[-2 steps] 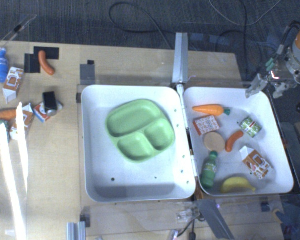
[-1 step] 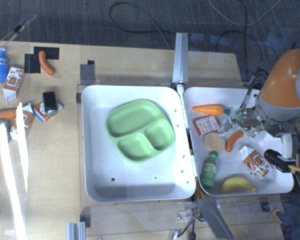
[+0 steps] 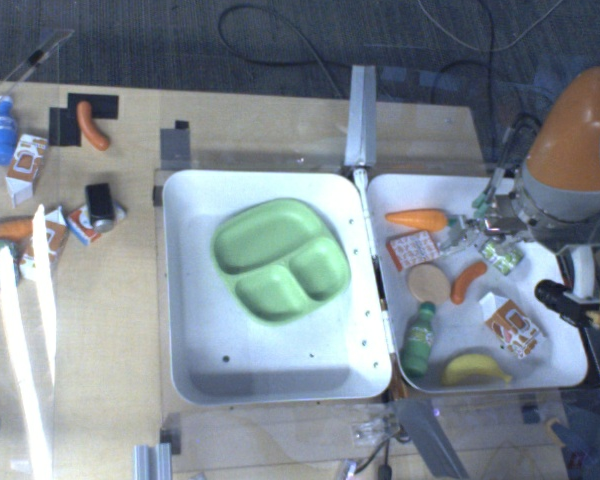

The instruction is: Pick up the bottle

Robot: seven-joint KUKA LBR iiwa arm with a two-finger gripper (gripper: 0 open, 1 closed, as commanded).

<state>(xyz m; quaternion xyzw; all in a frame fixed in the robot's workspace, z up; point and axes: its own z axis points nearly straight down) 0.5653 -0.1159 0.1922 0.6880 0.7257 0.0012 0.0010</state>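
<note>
Nearest the camera in the right bin point(image 3: 572, 373), a banana point(image 3: 475, 369) lies just beside the green bottle point(image 3: 418, 336), which rests toward the near left part of that bin. Beyond the bottle sit a round tan disc point(image 3: 429, 284), a sausage point(image 3: 468, 281) and a carrot point(image 3: 416, 220). Farther right of the bottle, the gripper point(image 3: 492, 223) hovers, holding nothing visible; whether it is spread cannot be told.
</note>
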